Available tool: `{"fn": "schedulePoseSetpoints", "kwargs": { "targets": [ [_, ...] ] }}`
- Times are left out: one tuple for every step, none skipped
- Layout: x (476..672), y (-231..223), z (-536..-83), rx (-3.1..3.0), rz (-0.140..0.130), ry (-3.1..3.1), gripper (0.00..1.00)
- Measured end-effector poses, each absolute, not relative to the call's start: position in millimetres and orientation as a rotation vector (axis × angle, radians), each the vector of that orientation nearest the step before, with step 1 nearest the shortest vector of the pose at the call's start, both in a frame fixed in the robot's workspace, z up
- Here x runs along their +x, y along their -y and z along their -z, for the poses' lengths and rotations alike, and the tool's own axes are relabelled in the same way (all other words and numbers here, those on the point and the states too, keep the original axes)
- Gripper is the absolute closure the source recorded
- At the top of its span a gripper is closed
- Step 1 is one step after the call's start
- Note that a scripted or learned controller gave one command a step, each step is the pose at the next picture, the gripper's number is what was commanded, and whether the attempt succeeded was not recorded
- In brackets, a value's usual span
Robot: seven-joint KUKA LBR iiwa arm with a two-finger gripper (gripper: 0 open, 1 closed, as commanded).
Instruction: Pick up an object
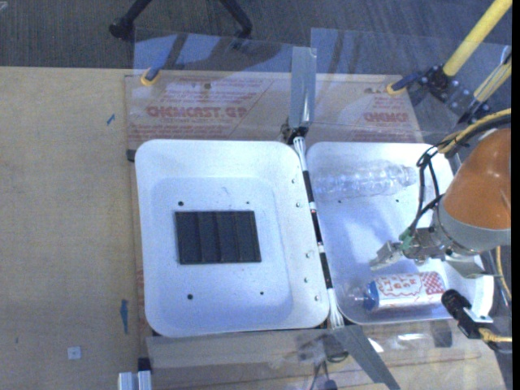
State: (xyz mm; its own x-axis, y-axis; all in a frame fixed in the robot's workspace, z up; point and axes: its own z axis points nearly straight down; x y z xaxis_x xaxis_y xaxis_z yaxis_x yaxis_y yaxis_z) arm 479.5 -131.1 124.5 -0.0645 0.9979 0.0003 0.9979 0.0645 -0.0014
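In the left bin a black ribbed rectangular pad lies flat at the middle. The right bin holds a clear plastic bottle on its side along the far wall. A white and red tube with a blue cap lies by the near wall. My gripper hangs over the right half of the right bin, just above and beyond the tube, between it and the bottle. Nothing shows held in it.
The grey arm with its orange band covers the right bin's right side, and black cables loop beside it. A metal divider and clear sheets stand behind the bins. Yellow-handled clamps sit at the back right.
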Motion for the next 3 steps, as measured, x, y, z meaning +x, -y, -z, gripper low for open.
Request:
{"fn": "schedulePoseSetpoints", "kwargs": {
  "targets": [
    [528.7, 166, -113, -2.282, 0.0, 2.162, 0.0],
    [482.1, 151, -88, -1.935, 0.007, 2.485, 0.0],
    [479.3, 168, -116, -2.321, -0.001, 2.121, 0.0]
  ]
}}
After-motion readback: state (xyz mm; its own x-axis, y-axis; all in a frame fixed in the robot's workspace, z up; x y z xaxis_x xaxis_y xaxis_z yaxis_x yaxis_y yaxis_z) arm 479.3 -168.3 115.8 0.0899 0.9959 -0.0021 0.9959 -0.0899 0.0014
